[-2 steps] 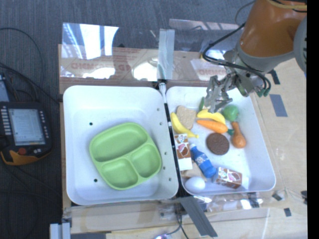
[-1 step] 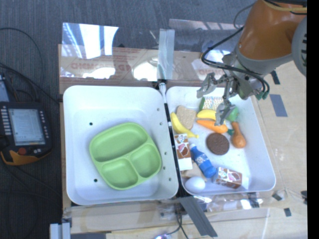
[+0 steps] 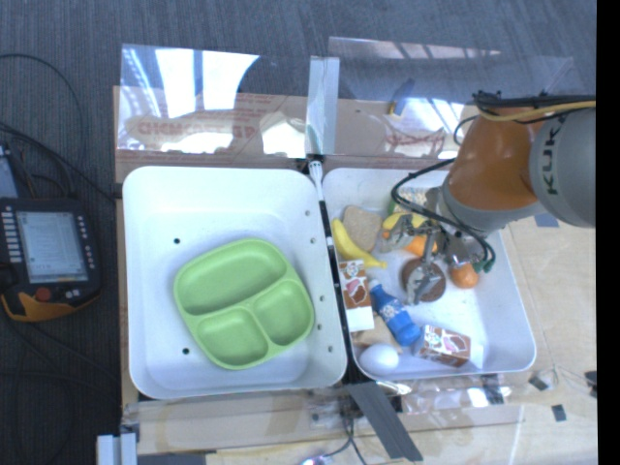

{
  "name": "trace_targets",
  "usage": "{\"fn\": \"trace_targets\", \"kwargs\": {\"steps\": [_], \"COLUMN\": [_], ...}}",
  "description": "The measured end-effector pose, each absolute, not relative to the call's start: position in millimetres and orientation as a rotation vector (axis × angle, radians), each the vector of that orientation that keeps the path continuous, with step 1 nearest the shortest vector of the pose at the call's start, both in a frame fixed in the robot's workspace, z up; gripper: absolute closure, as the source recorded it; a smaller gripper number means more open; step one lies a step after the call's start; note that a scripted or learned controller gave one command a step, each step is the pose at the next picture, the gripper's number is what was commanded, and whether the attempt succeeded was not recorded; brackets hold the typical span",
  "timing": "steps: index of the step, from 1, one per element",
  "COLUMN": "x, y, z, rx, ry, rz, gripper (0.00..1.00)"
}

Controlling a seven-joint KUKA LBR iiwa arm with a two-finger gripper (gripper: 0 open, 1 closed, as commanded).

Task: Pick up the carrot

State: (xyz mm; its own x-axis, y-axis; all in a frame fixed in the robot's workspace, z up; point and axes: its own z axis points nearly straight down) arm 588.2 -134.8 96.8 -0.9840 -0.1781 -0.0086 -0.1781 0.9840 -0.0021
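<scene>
gripper (image 3: 424,281) low in the right bin (image 3: 504,342), over the clutter beside the carrot (image 3: 417,245).

whether the gripper is apart or together cannot be told. the carrot, a small orange piece, lies partly hidden under the wrist between a banana (image 3: 351,242) and an orange ball (image 3: 466,276). its long axis is unclear. likely light, stiff, smooth plastic; best pinched across its thick middle.

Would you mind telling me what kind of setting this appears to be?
Probably a robotics lab bench for pick-and-place trials: the KUKA arm, two white bins holding toy food, and a teach pendant on carpet.
</scene>
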Motion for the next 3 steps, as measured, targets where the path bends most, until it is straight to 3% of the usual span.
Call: {"fn": "trace_targets", "kwargs": {"steps": [1,2,3], "x": [588.0,571.0,501.8], "y": [-134.0,-107.8,-130.4], "z": [104.9,263.8,95.1], "rx": [-0.281,-0.312,-0.302], "ry": [3.121,3.109,3.117], "rz": [-0.003,-0.008,-0.005], "gripper": [1.0,1.0,1.0]}}
